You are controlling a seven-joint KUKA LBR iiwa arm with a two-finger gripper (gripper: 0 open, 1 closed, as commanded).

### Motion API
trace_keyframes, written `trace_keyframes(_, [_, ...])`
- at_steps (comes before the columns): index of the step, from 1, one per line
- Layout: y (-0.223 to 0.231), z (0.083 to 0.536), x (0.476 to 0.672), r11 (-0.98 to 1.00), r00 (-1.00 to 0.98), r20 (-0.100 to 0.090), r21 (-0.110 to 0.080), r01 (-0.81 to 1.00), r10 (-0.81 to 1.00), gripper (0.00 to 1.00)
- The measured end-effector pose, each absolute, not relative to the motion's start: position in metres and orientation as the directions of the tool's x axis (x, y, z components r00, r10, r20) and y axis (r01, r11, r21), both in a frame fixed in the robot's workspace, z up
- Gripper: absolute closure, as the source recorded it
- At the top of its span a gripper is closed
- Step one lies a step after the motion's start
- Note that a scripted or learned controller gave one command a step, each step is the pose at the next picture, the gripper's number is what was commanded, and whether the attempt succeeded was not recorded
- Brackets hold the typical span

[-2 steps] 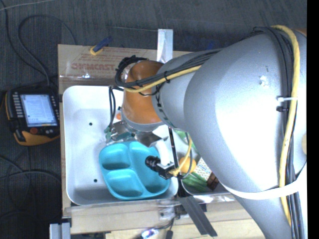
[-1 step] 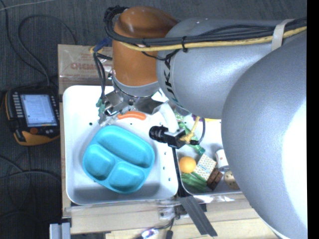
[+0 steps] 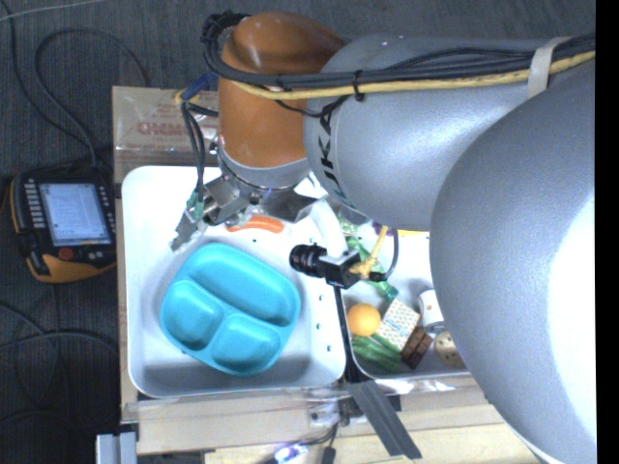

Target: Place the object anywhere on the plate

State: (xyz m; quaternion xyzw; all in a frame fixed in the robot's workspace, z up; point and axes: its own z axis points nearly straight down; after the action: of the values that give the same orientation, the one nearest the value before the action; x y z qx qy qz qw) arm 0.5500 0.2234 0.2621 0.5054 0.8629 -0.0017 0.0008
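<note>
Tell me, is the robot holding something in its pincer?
Cannot be told. The pincer hangs over the white bin's far end, just above the blue plate, with an orange thing beside it.

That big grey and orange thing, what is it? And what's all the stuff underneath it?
It is a robot arm, grey with an orange band, seen by a camera looking down from above. At its end is a two-finger gripper, like a small hand, hovering over the left white bin. In that bin lies a blue plastic plate with three compartments, and behind it a small orange object. The right white bin holds a jumble of small things, including an orange ball. I cannot tell if the gripper holds anything.
</note>
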Motion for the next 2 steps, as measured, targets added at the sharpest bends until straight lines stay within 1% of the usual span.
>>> trace_keyframes(1, [0.2235, 0.2705, 0.5503, 0.490, -0.490, -0.006, -0.004, 0.872, 0.872, 1.00])
trace_keyframes(2, [0.2233, 0.2705, 0.5503, 0.489, -0.489, -0.007, -0.005, 0.872, 0.872, 0.00])
